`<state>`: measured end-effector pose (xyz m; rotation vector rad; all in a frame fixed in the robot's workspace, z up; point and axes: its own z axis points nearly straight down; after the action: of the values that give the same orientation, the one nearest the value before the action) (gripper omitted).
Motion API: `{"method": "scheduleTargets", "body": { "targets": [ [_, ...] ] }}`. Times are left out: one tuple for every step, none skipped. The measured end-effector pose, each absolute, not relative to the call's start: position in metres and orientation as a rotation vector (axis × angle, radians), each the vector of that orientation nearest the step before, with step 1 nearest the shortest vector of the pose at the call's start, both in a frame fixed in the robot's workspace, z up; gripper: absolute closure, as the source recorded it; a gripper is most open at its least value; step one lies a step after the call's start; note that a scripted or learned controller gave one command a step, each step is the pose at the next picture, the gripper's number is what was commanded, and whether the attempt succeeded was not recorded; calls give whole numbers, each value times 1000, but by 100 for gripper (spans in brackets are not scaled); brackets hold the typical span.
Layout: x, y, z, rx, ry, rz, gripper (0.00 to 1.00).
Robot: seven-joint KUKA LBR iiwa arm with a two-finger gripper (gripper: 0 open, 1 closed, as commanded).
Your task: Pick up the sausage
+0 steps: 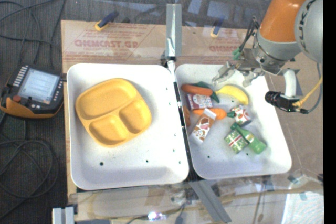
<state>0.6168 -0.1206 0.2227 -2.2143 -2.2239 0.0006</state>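
The sausage (197, 89), a reddish-brown oblong, lies in the right bin (273, 160) near its back left corner, beside the divider. My gripper (235, 75) hangs over the back of that bin, to the right of the sausage and just above a yellow banana (234, 93). Its fingers are spread apart and open, with nothing between them. The sausage lies clear of the fingers, untouched.
Crowded around the sausage are an orange-brown piece (196, 102), a carrot (216, 113), a small carton (202, 127), a red-white can (241, 114) and a green bottle (245, 140). In the left bin (84, 165) sits a yellow divided plate (113, 111). A teach pendant (34, 91) lies off the bench at left.
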Motion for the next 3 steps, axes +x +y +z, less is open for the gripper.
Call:
{"method": "scheduleTargets", "body": {
  "targets": [
    [659, -102, 110, -2212, -2234, 0, 0],
    [671, -99, 89, -2194, -2264, -1, 0],
    [650, -92, 184, -1994, -2431, 6, 0]
  ]
}}
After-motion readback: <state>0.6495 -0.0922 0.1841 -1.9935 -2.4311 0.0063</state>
